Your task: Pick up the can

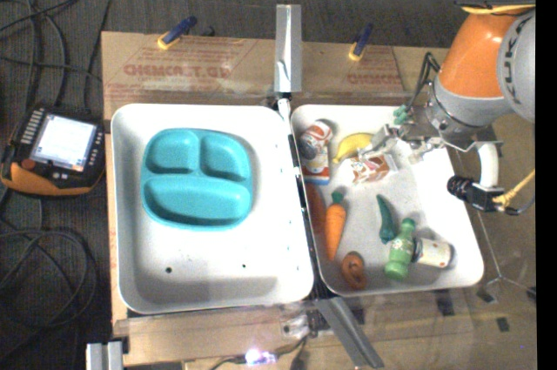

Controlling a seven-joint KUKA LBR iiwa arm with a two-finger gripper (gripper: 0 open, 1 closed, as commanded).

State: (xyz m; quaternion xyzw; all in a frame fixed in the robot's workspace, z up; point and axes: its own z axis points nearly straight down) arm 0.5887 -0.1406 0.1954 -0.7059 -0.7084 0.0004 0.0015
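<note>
Cables trail round my desk (174, 68); the gripper (389, 144) hovers over the right bin (466, 259), its state I cannot tell. The can (316, 146) lies untouched, pick pending.

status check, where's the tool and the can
Tool low over right bin, far side. Can upright at far left corner, untouched. Banana and carton lie between.

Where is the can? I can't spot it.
In the camera view, the can lies in the right bin, upper left corner, beside the banana.
</note>
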